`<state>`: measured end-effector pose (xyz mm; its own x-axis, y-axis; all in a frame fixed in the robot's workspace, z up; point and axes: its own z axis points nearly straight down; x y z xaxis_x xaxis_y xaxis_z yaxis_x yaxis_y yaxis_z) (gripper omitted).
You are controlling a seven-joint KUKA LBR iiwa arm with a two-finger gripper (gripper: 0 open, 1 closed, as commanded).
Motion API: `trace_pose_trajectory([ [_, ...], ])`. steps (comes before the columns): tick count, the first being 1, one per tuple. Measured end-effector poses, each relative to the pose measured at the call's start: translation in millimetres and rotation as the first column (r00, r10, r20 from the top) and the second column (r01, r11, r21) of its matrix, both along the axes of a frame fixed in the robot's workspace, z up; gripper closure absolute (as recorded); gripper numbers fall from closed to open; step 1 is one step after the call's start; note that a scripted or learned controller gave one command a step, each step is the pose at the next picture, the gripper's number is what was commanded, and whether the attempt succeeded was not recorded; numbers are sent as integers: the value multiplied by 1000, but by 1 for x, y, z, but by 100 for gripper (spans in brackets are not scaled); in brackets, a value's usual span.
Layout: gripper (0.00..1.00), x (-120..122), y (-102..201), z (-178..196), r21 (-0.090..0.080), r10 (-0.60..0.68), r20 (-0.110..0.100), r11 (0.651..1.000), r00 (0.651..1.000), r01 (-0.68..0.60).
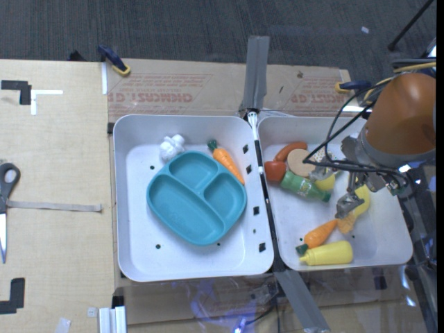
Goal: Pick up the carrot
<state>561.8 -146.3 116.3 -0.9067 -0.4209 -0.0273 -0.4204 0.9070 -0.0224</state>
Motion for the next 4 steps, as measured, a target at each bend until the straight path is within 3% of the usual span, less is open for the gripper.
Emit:
trace_pose_trajectory([
  [1,0,-60,24,-9,-8,144,17,990,989,-144],
  [2,0,-57,7,-15,-10,398,1,917,917,-398],
  [3,0,-62,27,-12,-20,399,14,917,917,-398],
  [4,0,-65,41,-14,-23,632,0,775,775,-632],
])
